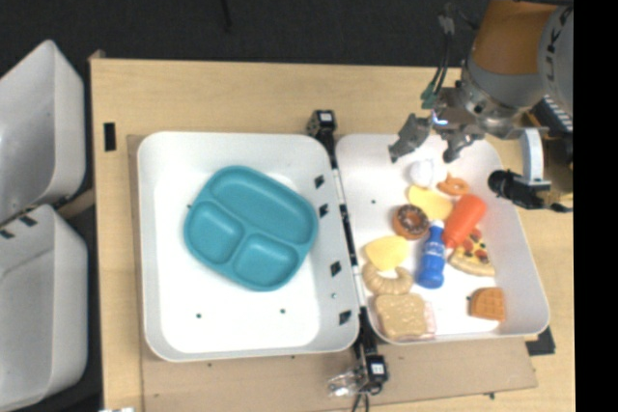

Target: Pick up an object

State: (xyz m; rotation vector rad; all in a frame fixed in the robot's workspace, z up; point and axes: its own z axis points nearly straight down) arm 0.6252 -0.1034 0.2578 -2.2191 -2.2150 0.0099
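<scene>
While the gripper (431, 141) hangs with fingers spread wide, nothing sits between them. One blue plate (251, 227) fills the left bin (164, 323). One blue bottle (432, 257) lies in the right bin (372, 164).

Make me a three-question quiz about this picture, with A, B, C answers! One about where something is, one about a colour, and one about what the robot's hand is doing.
1. Where does the divided plate lie?
A. In the left bin
B. In the right bin
C. On the bench outside the bins

2. What colour is the small bottle among the toy food?
A. Green
B. Blue
C. Black

3. What is the gripper doing?
A. Holding the plate
B. Holding the croissant
C. Open, with nothing between its fingers, at the right bin's far end

Answers:
1. A, the teal plate sits alone in the left bin.
2. B, its body is blue with a white cap.
3. C, the two fingers are spread and the gap between them is bare.
</scene>
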